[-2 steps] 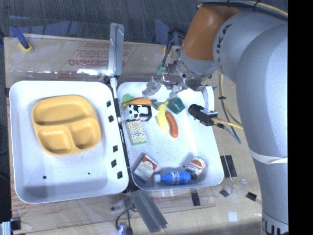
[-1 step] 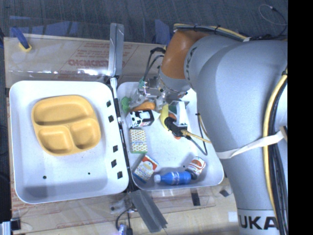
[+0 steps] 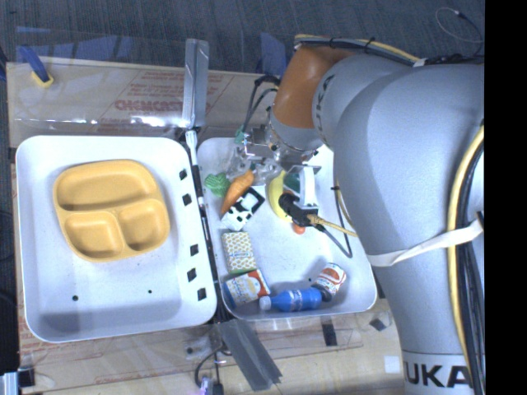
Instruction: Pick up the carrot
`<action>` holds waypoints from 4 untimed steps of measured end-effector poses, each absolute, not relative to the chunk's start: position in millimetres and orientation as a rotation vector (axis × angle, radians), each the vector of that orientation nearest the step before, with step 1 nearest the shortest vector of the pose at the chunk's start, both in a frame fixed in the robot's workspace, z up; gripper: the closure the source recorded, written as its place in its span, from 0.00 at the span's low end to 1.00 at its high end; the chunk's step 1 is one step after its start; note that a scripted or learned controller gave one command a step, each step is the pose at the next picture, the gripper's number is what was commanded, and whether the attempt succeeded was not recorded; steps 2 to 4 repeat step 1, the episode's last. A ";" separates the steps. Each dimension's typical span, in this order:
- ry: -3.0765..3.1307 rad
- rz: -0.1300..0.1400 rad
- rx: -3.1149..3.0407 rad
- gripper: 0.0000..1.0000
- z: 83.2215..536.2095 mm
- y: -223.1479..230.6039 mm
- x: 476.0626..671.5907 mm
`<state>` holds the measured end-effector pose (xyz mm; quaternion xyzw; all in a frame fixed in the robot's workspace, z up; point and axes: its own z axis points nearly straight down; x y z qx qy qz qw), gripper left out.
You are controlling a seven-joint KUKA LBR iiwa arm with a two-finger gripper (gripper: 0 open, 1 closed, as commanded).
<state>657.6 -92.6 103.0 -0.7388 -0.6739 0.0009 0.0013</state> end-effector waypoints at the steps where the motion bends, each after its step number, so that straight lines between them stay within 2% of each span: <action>1: -2.127 0.001 -2.309 1.00 202.1 -52.5 656.8; 4: -2.127 0.001 -2.309 1.00 202.1 -52.5 656.8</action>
